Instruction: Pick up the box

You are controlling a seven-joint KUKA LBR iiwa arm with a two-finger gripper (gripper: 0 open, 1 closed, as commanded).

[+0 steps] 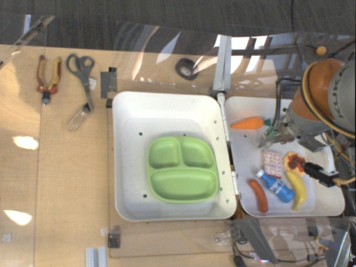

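Dark grey carpet (139, 4) runs along the far side. Nearer, a pale wooden bench (55, 193) takes bright patches of light on its left. Red-handled pliers (47, 77) and grey scissors (82, 74) lie far left, a roll of black tape (187, 68) sits behind. Clear plastic sheeting (167, 49) glints at the far edge.
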